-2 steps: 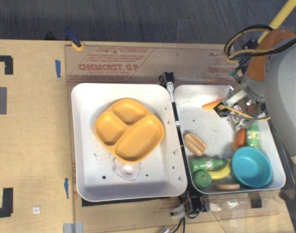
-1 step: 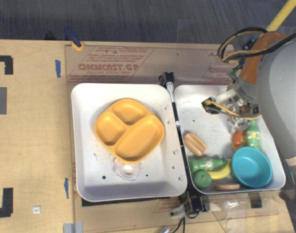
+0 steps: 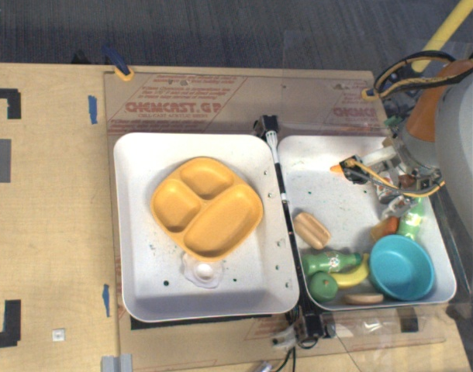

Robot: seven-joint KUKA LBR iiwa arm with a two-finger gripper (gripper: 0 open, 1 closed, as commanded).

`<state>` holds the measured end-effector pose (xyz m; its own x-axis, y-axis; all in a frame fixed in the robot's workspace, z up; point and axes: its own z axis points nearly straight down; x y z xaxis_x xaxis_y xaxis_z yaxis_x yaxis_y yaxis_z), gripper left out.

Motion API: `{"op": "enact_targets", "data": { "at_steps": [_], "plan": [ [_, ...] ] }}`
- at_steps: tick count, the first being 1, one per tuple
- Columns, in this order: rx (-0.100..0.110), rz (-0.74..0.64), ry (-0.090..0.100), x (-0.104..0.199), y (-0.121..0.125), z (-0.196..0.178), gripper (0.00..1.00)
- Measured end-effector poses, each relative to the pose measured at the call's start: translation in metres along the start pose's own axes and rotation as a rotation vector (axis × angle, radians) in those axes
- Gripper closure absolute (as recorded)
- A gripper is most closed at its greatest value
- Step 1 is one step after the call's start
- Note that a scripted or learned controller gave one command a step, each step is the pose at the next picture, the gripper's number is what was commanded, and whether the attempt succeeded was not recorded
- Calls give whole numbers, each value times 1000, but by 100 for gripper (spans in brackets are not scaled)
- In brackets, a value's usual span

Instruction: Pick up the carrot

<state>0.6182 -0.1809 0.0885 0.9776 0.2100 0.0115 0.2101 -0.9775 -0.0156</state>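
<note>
The bench (image 3: 50, 208) carries a printed cardboard sheet (image 3: 174, 103) under two white bins set side by side. The left bin (image 3: 136, 153) holds a yellow-orange divided plate (image 3: 207, 205) with three compartments, placed near the centre of the bin. A toy fried egg (image 3: 202, 270) lies just in front of the plate, touching its near edge. The right bin (image 3: 322, 177) holds the remaining items, grouped toward its near end. A tan bread roll (image 3: 312, 229) lies close to the left wall of this bin. Just below the roll lies a dark green vegetable (image 3: 322, 263), and a round green fruit (image 3: 323, 287) sits against it at the near-left corner. A yellow banana (image 3: 353, 274) lies between the green items and a teal bowl (image 3: 402, 267), touching the bowl's left side. The bowl stands upright at the near-right corner. The carrot (image 3: 385, 228), orange with a pale green top, lies in the right bin just beyond the bowl's far rim, near the right wall. The tool (image 3: 391, 197) is positioned directly above the carrot, close to it. The view does not show whether the tool is apart or together, and the carrot is not visibly clamped. The grey arm (image 3: 461, 153) enters from the right edge.
</note>
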Motion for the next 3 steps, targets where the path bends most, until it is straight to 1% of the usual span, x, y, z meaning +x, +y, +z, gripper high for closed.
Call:
{"op": "enact_targets", "data": {
  "at_steps": [1, 2, 3],
  "plan": [
    [3, -8, -2, 2, -3, -12, 100],
    [1, -6, -3, 1, -2, -11, 0],
    [-16, -184, -10, 41, 1, -53, 0]
  ]
}}
